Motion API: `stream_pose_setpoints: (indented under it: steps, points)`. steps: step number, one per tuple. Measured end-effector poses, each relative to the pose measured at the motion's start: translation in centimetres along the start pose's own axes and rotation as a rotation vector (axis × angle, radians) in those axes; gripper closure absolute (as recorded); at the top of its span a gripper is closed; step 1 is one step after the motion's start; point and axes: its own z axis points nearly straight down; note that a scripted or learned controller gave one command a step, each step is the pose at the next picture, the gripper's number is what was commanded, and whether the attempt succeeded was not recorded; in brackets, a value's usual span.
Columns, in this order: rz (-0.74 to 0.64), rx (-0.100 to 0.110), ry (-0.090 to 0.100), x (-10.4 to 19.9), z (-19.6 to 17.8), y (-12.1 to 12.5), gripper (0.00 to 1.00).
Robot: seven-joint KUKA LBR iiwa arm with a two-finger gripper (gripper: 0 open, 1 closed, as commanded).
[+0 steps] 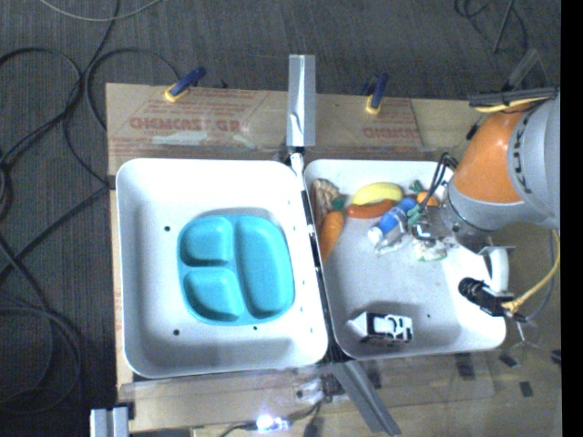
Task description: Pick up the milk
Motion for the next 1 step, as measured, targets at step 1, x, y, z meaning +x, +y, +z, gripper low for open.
stream_pose_setpoints:
  steps: [1]
  points:
    - [0.012, -0.012, -0.001, 5.53, 3.12, -3.94, 0.00]
